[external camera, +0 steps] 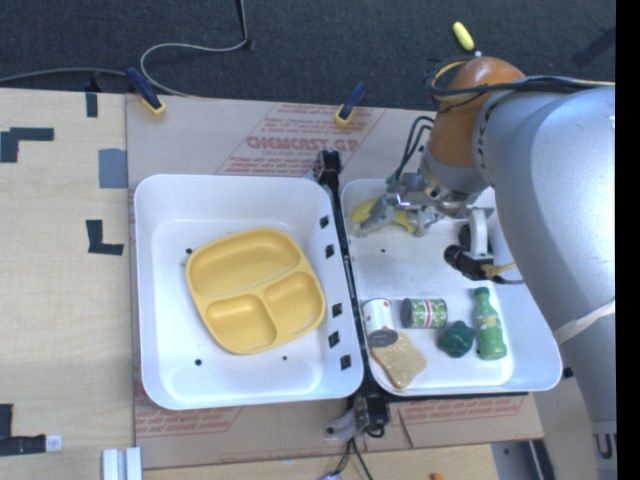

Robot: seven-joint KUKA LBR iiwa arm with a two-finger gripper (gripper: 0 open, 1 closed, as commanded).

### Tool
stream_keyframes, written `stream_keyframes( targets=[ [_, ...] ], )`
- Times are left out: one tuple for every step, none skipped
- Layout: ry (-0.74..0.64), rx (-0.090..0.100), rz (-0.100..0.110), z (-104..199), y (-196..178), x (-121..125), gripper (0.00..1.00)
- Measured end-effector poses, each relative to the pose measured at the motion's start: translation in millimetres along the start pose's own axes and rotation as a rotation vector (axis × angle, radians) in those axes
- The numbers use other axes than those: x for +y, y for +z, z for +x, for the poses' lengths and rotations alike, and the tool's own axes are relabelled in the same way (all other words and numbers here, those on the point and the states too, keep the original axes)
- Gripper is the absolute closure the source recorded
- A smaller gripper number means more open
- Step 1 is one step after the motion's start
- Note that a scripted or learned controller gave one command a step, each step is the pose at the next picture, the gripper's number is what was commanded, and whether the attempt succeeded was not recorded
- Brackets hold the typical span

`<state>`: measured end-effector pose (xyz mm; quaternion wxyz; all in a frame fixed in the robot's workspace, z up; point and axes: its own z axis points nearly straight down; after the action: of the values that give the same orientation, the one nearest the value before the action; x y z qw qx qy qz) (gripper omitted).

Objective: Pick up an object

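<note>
The gripper (398, 208) is seen low at the far left corner of the right bin (535, 373), over a yellow object (378, 211); whether anything is clamped cannot be told; no lift is judged done yet; a can (425, 313), green bottle (488, 323) and bread slice (398, 361) are left near.

A yellow banana-shaped toy (385, 213) lies at the back of the right white bin (425, 258). Near the front lie a small can (427, 313), a green bottle (489, 322), a dark green lump (456, 339) and a tan bread slice (399, 362).
</note>
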<state>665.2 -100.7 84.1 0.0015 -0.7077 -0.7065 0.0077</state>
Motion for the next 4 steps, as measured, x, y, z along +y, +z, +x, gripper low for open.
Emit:
stream_keyframes(
  targets=[
    [-0.004,0.008,0.000,-3.5,-0.1,0.9,0.00],
    [-0.001,0.001,-0.001,0.7,-0.3,0.4,0.00],
    [-0.004,0.007,0.000,-1.6,-0.2,0.9,0.00],
    [-0.002,0.007,-0.009,0.1,-10.6,2.1,0.00]
  ],
)
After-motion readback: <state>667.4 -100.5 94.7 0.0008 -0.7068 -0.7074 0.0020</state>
